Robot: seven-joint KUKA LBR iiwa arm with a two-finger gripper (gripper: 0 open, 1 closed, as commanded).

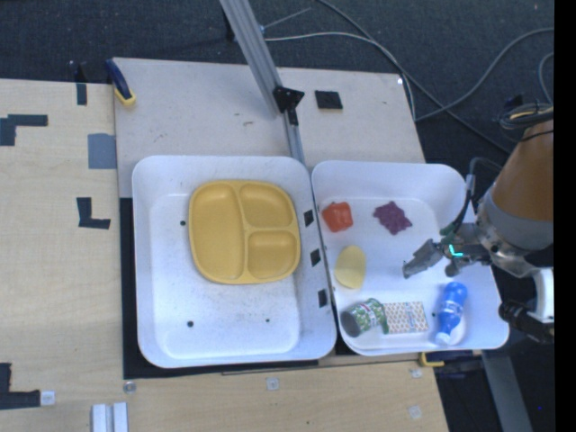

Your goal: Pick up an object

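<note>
The right bin [409,176] holds several small objects: a red piece [337,216], a purple piece [392,216], a pale yellow lemon-shaped piece [350,267], a green-and-white can lying on its side [364,316], a flat patterned packet [405,317] and a blue-and-white bottle [450,312]. My gripper [423,261] hangs over the right side of this bin, between the purple piece and the bottle. Its dark fingers [416,265] point left, with nothing visible between them. The arm's orange band [529,176] is at the right edge.
The left bin [162,268] holds a yellow divided tray [244,231]. A grey metal bar [256,48] slants down from the top to the gap between the bins. Cables [378,52] lie on the dark floor behind the bench.
</note>
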